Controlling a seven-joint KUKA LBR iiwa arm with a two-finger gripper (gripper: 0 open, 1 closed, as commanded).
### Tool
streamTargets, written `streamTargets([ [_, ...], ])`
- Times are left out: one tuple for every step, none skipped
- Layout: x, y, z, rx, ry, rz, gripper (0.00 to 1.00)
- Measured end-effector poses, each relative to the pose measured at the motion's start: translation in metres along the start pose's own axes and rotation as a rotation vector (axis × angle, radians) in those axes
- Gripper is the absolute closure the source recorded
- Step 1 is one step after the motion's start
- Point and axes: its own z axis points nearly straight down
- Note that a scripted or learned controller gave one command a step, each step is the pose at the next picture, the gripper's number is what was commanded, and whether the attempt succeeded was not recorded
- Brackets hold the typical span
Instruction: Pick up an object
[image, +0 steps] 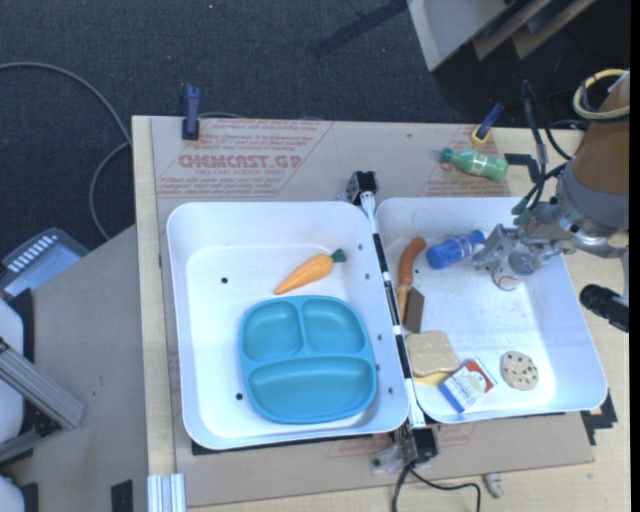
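Gripper (507, 262) over right bin (560, 330), far side, just right of blue bottle (453, 249); finger state can't tell. Carrot (305, 272), plate (306, 358) in left bin (200, 300).

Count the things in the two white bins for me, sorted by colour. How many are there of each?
Orange: 2, the carrot and the sausage
Blue: 2, the plate and the bottle
Brown or tan: 3, the chocolate bar, the bread slice, the cookie
Red, white and blue: 1, the small carton
Total: 8
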Motion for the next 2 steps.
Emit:
streamTargets([
  [0.058, 0.065, 0.042, -0.002, 0.000, -0.001, 0.00],
  [0.049, 0.081, 0.098, -0.018, -0.005, -0.002, 0.00],
])
